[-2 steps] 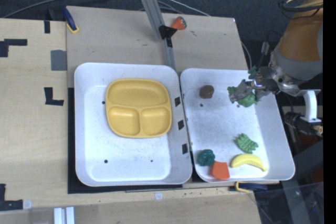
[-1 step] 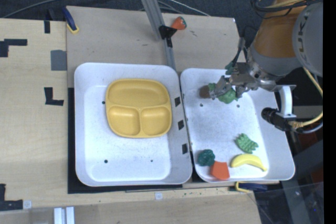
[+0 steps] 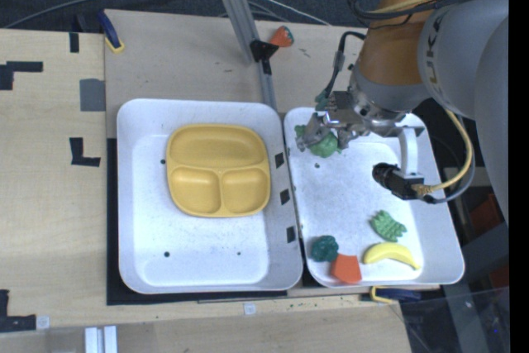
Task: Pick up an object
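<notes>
Nearest the camera, along the near wall of the right bin [image 3: 446, 260], four small toys are lined up: a dark teal lump [image 3: 323, 247], an orange block [image 3: 347, 269] just beside it, a yellow banana [image 3: 392, 255], and a ridged green piece [image 3: 387, 224] just above the banana.

Going from left to right, the left bin [image 3: 132, 202] is seen to hold one thing, a yellow divided plate [image 3: 219, 169] with three compartments, set toward the far half. Bare white floor is left in front of the plate.

In the right bin, open floor is left across the middle. At its far left corner, close to the wall shared with the left bin, the gripper [image 3: 321, 135] is lowered over a green leafy toy [image 3: 325, 145]. The toy is seen right at the fingertips, but it cannot be told whether it is clamped or whether the fingers are parted or closed.

Much of the far right corner of this bin is hidden by the grey arm [image 3: 463, 37] and its orange band [image 3: 405, 21]. A black cable fitting [image 3: 395, 180] hangs over the bin floor.
</notes>
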`<state>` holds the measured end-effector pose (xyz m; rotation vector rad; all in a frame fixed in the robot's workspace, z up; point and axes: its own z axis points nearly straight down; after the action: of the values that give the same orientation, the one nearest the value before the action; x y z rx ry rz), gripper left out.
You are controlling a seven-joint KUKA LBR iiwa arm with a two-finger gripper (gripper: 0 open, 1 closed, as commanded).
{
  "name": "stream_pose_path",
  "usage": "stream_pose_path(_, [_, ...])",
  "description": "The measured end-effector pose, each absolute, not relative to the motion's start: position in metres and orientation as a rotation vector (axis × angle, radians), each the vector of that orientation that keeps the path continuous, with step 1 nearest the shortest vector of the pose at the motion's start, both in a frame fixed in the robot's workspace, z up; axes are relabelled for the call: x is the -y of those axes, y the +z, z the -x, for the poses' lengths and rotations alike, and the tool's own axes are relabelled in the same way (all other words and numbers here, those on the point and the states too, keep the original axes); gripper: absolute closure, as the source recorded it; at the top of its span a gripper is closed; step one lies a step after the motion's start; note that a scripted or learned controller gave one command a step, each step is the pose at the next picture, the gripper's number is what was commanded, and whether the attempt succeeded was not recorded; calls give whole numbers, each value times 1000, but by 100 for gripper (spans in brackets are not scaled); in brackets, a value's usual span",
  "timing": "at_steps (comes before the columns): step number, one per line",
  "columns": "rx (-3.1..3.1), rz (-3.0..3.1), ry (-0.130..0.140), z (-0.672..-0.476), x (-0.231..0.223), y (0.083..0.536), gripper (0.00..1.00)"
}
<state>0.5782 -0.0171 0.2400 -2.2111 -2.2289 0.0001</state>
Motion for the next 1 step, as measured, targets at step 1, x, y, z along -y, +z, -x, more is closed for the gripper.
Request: stream_pose_path(1, [2227, 2212, 1, -574, -33, 244, 100])
